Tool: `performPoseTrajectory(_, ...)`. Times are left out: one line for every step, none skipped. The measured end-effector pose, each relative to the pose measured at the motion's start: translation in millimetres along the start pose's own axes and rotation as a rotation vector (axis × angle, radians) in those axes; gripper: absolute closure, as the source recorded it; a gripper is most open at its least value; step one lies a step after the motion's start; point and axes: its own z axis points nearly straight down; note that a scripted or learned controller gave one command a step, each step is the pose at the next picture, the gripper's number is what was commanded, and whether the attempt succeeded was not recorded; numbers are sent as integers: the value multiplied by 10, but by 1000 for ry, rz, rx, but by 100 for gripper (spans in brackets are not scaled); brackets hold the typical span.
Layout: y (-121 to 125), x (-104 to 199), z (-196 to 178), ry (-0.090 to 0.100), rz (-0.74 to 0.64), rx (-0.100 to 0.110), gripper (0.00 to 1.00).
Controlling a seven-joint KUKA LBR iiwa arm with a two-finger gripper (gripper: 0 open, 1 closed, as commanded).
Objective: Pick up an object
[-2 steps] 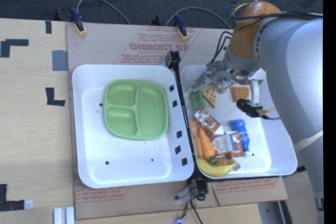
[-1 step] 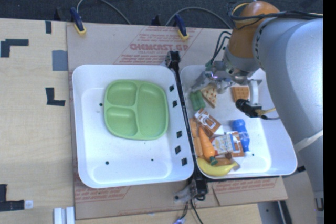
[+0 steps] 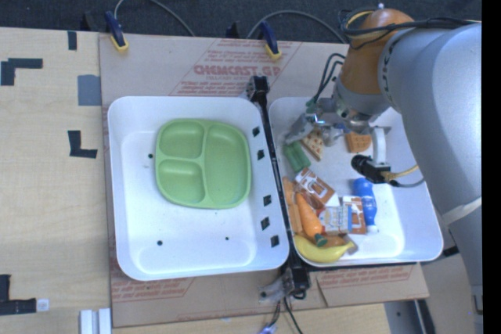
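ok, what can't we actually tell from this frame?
- Tool: too small and cluttered in the camera view to read its state or whether it holds anything.
- Right bin: the arm covers its far right part.
- Pile by the banana: packets overlap, labels too small to read.
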Motion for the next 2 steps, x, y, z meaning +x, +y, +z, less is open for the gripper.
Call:
performPoseTrajectory(5, 8, -104, 1, -1, 0, 100)
performPoseTrajectory(-481, 828, -987, 2, -3, 4, 100)
